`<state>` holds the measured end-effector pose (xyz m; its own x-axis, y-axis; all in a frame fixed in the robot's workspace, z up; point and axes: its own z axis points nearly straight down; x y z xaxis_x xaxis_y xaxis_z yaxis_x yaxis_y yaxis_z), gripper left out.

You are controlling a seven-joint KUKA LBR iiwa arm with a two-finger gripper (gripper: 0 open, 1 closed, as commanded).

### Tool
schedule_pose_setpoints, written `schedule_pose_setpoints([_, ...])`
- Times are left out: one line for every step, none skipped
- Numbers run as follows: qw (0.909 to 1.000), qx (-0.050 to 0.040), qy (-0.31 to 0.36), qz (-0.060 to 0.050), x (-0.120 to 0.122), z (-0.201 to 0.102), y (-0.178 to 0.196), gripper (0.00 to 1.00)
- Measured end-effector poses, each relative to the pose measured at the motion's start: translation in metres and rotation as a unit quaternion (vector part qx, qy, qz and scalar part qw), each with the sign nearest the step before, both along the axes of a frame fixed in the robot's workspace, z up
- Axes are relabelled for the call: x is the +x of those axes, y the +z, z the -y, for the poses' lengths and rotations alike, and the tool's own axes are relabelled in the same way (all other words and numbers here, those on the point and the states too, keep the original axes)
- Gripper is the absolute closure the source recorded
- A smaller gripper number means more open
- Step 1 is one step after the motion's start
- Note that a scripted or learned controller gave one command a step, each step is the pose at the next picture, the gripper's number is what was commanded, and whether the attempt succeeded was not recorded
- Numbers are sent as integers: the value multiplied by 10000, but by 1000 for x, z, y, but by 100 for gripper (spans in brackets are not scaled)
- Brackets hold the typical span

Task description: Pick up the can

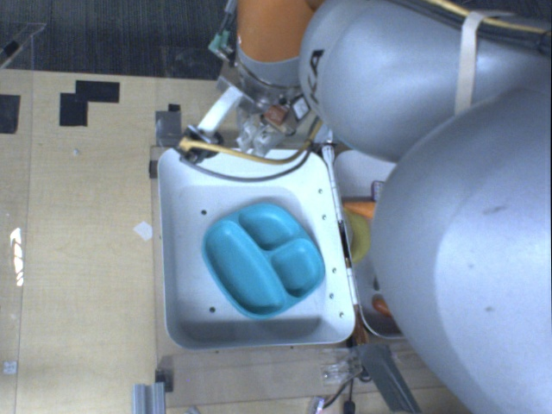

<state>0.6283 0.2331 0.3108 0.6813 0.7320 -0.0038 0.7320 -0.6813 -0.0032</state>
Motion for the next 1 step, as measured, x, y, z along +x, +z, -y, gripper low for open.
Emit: schedule_pose_setpoints([9999,-2,-146,18,14,109,90,100])
